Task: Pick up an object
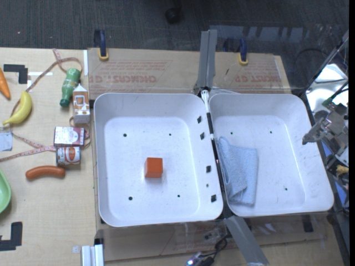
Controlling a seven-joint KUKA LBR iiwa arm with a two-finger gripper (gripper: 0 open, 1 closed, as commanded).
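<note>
Bench top, dark carpet beyond; brown cardboard sheet (188, 73) beneath two white bins, printed lettering on it reversed and too faint to read.

Left bin (105, 165): one orange cube (153, 167), plain faces, no label, sitting slightly below the middle of the floor, well apart from every wall.

Right bin (294, 165): one pale blue cloth (239, 172), folded, lying against the left wall.

My claw (327, 127): at the right bin's far right rim, well apart from the cube; whether spread or pressed together, I cannot tell.

Table left of bins: banana (19, 109), green bottle (70, 84), sausage (44, 173), small cartons, print illegible.
</note>
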